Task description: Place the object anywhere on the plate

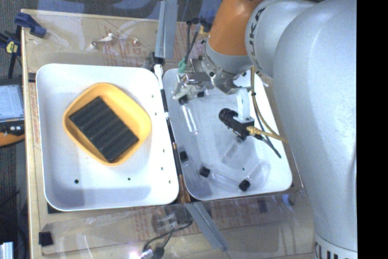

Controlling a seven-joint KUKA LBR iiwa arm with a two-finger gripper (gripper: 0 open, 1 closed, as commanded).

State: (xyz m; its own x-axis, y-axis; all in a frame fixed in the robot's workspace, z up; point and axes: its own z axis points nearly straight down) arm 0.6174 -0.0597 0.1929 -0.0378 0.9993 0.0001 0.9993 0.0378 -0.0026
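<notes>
Two white bins sit side by side on the bench, the left bin [51, 191] toward the bench's left edge and the right bin [276, 182] partly under the arm. A yellow plate [139, 115] with rounded corners lies in the left bin, turned at an angle and nearer that bin's far edge than its near edge. A dark grey ribbed slab [103, 128] lies flat on the plate, covering most of its middle, with a yellow rim showing all round it. The grey arm [309, 70] with its orange band [233, 24] comes in over the bench's right edge and covers the right bin's far right corner. The gripper [191, 84] hangs low over the far left corner of the right bin, just beside the wall shared with the left bin; whether the claw is released or clenched cannot be told, as metal parts and glare crowd it, and nothing can be made out in its grasp. A clear tube [189, 119] lies just near of the gripper on the right bin's floor. A black fitting with a yellowish cable [235, 121] sits over the middle of that bin. Toward its near edge lie clear pieces with small black caps [244, 185], too faint to name. A blue clamp [26, 23] grips the bench's far left corner.
</notes>
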